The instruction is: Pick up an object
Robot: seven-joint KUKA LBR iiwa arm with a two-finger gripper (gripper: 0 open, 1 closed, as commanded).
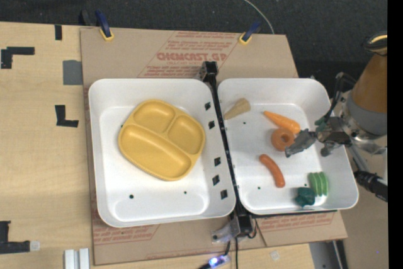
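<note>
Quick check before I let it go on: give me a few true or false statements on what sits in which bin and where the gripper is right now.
1. The yellow divided plate lies in the left bin. True.
2. The gripper hovers over the left bin. False: it is over the right bin, beside the orange ring.
3. The sausage lies in the right bin, apart from the carrot. True.
4. The green toy sits at the far left corner of the right bin. False: it sits near that bin's front right corner.
5. The tan wedge rests on the yellow divided plate. False: it lies in the right bin, near the divider.
</note>
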